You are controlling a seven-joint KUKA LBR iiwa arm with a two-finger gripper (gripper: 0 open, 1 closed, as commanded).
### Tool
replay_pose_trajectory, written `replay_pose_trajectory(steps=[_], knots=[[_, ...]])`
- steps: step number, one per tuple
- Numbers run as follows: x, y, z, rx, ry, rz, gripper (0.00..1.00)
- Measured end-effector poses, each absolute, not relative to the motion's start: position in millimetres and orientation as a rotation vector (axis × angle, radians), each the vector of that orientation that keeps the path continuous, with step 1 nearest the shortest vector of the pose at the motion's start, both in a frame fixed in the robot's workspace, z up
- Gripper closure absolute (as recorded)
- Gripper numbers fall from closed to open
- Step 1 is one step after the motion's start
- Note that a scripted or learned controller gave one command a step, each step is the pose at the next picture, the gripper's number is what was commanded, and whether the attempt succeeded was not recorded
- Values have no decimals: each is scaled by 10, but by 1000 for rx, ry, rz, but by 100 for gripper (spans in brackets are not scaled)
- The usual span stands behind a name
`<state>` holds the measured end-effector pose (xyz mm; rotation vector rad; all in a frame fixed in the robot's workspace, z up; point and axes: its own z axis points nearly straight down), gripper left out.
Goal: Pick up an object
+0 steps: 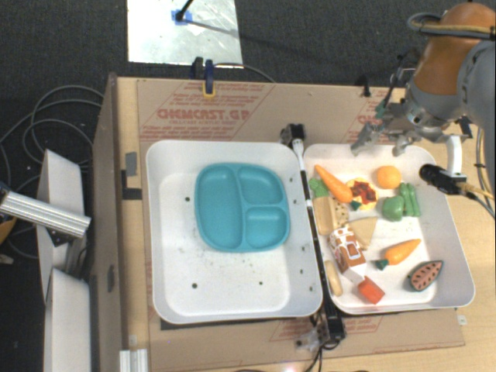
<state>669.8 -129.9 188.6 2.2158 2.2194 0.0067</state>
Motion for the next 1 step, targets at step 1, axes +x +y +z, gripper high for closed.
replay_pose_trajectory(steps=[1], knots=[[6204,-1506,788,2227,2223,-7,0]])
